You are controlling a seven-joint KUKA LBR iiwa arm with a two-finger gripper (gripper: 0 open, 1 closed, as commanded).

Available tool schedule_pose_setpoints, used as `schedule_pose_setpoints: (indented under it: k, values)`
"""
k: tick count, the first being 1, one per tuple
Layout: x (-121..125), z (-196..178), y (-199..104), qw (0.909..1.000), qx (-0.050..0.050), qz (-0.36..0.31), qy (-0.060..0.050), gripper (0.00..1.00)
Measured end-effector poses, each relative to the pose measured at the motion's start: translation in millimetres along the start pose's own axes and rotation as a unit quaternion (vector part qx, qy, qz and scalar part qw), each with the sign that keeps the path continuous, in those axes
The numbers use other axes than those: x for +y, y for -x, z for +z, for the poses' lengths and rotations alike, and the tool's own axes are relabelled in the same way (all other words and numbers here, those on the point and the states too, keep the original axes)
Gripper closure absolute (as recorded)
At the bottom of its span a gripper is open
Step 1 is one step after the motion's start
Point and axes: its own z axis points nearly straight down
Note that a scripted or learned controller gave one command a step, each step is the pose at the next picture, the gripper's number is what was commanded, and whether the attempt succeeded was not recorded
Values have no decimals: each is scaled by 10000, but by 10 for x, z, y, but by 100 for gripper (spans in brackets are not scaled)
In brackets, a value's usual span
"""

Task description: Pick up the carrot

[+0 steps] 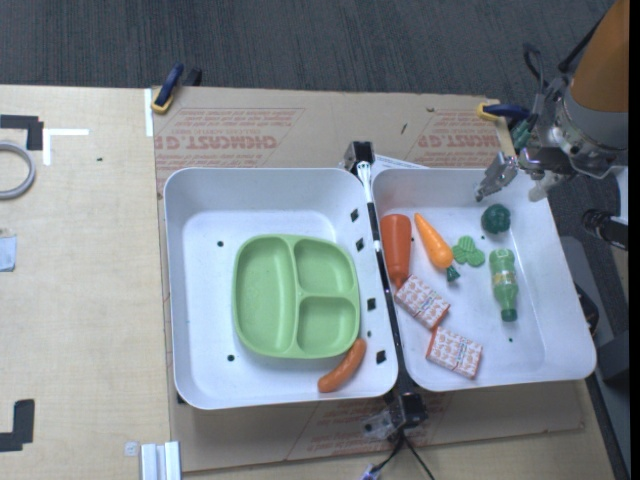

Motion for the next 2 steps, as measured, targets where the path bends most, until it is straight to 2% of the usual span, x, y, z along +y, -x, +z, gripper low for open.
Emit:
schedule_pose_setpoints:
  k: [1,2]
  values:
    - [91,1511,-446,9962,0,871,3,0]
    - [94,1410,-436,9962,-7,875,8,100]
